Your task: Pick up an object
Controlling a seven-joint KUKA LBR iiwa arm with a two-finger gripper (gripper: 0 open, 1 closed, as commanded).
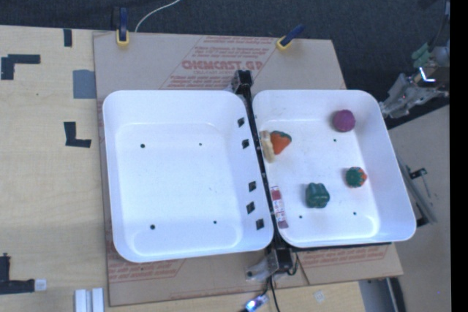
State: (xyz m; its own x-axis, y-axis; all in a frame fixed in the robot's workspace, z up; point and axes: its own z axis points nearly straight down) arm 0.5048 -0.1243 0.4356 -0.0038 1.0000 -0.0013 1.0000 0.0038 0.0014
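Nearest to us, at the bottom edge of the right bin, we see a slim stick-like packet with red markings lying close against the divider between the two bins; its long axis runs from near to far, almost parallel to that divider. Just beside it, further into the bin, sits a dark green pepper-shaped toy, and a little further right a small green and orange ball-like piece, apart from the pepper. Further up, touching or almost touching the divider, lies an orange and cream toy, its cream end towards the divider and its orange end pointing into the bin. Furthest of the pieces, a purple ball rests near the bin's back right corner, well apart from the rest. The left bin lies alongside on a cardboard sheet held by two clamps at its far edge. Beyond the right bin's far right corner we make out the gripper, off the bin and above no piece; we cannot tell its state.
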